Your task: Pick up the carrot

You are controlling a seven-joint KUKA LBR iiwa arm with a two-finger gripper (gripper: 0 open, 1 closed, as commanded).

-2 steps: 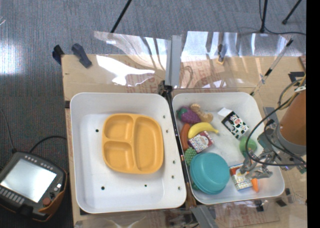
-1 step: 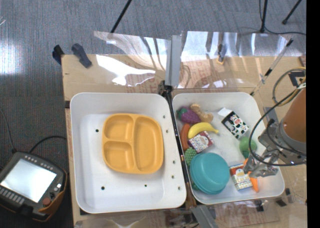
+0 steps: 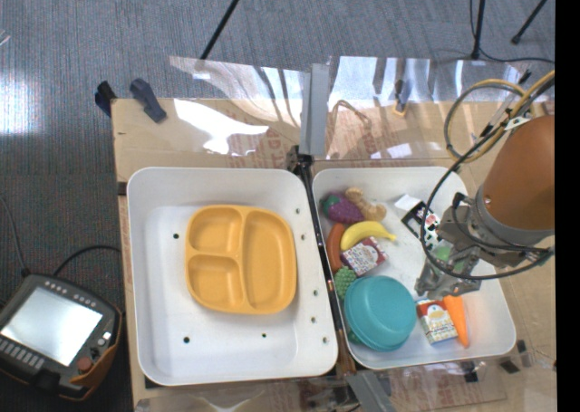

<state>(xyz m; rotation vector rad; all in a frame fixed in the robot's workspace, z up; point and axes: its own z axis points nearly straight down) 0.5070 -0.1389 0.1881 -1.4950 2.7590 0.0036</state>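
The carrot point(image 3: 459, 319) is a short orange piece lying in the front right corner of the right bin point(image 3: 494, 333), right beside a small red and white carton point(image 3: 437, 321). My gripper point(image 3: 446, 282) hangs just above and behind the carrot, at the end of the grey and orange arm coming in from the right. Its tip sits over the carrot's far end, and nothing shows held in it. A bit of green point(image 3: 441, 254) shows at the gripper's body.
The right bin also holds a teal bowl point(image 3: 379, 311), a banana point(image 3: 367, 234), purple grapes point(image 3: 344, 211), a red packet point(image 3: 362, 258) and an orange piece point(image 3: 335, 245) by its left wall. A yellow divided plate point(image 3: 240, 259) lies in the left bin point(image 3: 154, 220).
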